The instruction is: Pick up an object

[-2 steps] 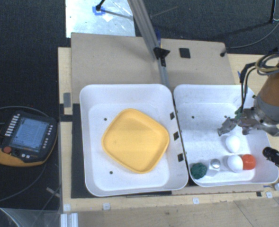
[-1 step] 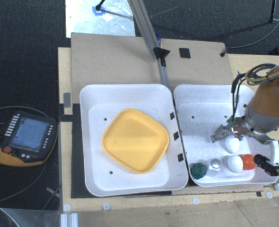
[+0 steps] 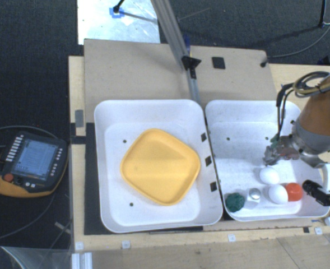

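In the right bin (image 3: 237,122), near its front right corner, lie two white balls (image 3: 269,176) (image 3: 277,194), an orange-red ball (image 3: 294,191), a small silvery object (image 3: 255,194) and a dark green lumpy ball (image 3: 235,200). My gripper (image 3: 275,152) hangs low over the right side of this bin, just above and behind the upper white ball. Nothing shows between its fingers. A yellow square plate (image 3: 160,166) fills the middle of the left bin (image 3: 111,122).
The bins sit side by side on a cardboard-covered bench (image 3: 136,66). A slanted metal pole (image 3: 173,27) rises behind the bins. A teach pendant (image 3: 27,161) lies on the floor at the left. The arm's orange band (image 3: 321,114) overhangs the right bin's edge.
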`<state>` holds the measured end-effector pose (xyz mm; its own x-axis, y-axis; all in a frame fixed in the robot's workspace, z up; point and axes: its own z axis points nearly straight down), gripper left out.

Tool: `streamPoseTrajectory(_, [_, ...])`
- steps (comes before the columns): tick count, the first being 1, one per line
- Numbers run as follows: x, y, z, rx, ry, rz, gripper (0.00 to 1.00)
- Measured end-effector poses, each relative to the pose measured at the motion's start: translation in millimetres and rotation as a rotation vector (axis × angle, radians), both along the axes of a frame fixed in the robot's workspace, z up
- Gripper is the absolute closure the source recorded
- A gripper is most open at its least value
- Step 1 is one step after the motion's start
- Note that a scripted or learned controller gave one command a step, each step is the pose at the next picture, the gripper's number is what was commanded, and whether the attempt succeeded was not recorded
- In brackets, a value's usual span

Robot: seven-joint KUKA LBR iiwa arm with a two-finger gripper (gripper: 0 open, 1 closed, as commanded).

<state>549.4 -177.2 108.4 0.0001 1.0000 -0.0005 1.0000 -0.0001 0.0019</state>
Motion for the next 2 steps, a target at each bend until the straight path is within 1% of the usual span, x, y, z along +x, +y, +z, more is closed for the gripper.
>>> streamPoseTrajectory(1, [-2, -10, 53, -0.001, -0.002, 0.0, 1.0])
streamPoseTrajectory(2, [2, 0, 104, -0.001, -0.003, 0.002, 1.0])
